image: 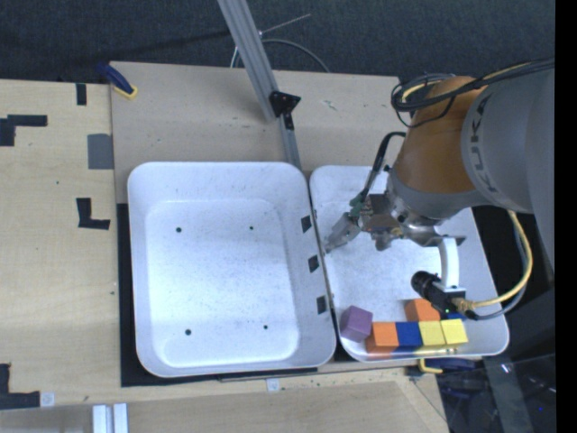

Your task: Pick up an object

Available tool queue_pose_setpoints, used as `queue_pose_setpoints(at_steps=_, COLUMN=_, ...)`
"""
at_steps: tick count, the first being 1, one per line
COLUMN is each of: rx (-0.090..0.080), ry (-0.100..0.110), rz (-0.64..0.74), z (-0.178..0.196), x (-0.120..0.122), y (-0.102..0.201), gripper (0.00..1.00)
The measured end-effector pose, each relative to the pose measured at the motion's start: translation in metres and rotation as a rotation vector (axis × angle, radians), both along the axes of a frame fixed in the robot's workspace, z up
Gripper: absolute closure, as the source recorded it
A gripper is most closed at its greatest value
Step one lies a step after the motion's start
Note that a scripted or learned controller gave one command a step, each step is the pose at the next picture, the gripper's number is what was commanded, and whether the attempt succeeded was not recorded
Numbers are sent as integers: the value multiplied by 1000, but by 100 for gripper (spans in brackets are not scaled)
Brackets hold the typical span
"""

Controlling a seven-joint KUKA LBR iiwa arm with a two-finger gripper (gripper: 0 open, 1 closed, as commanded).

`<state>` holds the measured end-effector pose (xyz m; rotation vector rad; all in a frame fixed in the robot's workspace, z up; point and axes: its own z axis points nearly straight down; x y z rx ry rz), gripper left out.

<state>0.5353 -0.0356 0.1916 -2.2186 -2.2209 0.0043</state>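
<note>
Gripper (341,233) sits over the right bin (347,183), near that bin's left wall, with the fingers pointing toward 8 o'clock. The fingers look close together, but the tips blur against the white floor, so how far they are parted cannot be told; nothing shows between them. The grey arm (514,142) with its orange band (437,147) comes in from 2 o'clock of the gripper. The blocks lie at 5 o'clock of the gripper, along the right bin's near edge, well apart from the fingers: a purple block (357,321) sits leftmost, then a row of orange block (385,335), blue block (408,334) and two yellow blocks (443,332) touching side by side, with a second orange block (420,311) just behind the row. Left bin (144,242), at 9 o'clock of the gripper, shows a bare speckled floor.
</note>
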Motion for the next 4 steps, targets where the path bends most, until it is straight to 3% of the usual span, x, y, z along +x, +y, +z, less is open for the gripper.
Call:
queue_pose_setpoints(at_steps=1, rx=-1, ry=0, rz=-2, z=0, x=-23, y=-3, gripper=0)
queue_pose_setpoints(at_steps=2, rx=-2, ry=4, rz=-4, z=-98, x=14, y=-61, gripper=0)
queue_pose_setpoints(at_steps=3, rx=-1, ry=0, rz=-1, z=-100, x=6, y=-64, gripper=0)
queue_pose_setpoints(at_steps=4, rx=0, ry=0, rz=-1, z=-80, x=-17, y=-55, gripper=0)
